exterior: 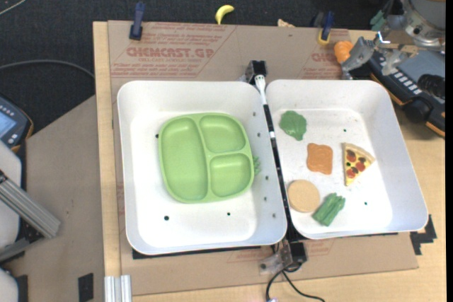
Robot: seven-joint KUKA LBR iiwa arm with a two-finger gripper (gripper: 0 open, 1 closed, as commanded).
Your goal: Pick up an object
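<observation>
Lower frame, right bin [407,184]: we log a dark green toy [329,209] touching a round tan cookie [304,195]. Mid-bin: orange piece [319,158], pizza slice [356,163] just beside it. Further up, green leafy piece [293,124] near the divider. Left bin [134,152] carries a green divided plate [207,156]. Upper right of frame: tool [364,51] hangs over the counter [212,53] beyond the right bin, carrying nothing; we cannot tell its state.

one fixed overhead camera, slanted down, both white bins [134,173] framed whole
</observation>
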